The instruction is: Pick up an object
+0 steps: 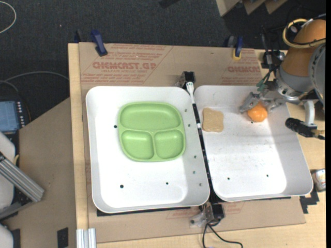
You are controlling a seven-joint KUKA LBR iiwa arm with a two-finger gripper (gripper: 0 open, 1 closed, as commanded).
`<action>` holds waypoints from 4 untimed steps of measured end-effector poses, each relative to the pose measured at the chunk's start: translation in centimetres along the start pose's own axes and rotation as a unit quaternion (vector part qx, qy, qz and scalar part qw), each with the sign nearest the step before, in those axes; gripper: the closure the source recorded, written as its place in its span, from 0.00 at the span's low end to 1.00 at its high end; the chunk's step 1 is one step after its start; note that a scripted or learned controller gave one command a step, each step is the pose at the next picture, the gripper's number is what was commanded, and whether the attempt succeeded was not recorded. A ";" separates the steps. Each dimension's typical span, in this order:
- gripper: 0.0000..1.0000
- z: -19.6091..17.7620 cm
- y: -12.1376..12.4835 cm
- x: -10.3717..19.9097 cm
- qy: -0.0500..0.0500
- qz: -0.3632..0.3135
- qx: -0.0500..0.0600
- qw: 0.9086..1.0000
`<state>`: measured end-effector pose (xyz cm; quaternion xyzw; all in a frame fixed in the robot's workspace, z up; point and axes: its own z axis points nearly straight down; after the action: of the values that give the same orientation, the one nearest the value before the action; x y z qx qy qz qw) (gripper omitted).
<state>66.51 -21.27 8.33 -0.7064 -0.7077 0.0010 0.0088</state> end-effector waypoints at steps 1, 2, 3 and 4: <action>0.00 -0.1 0.1 4.9 -0.004 -0.001 -0.006 1.000; 1.00 -1.3 0.1 4.5 -0.006 0.000 -0.008 1.000; 1.00 -0.2 -1.9 10.9 -0.006 -0.001 -0.008 1.000; 1.00 -10.4 -12.4 15.8 -0.004 0.000 -0.008 1.000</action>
<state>54.26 -5.66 19.08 -0.7063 -0.7079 -0.0018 0.0010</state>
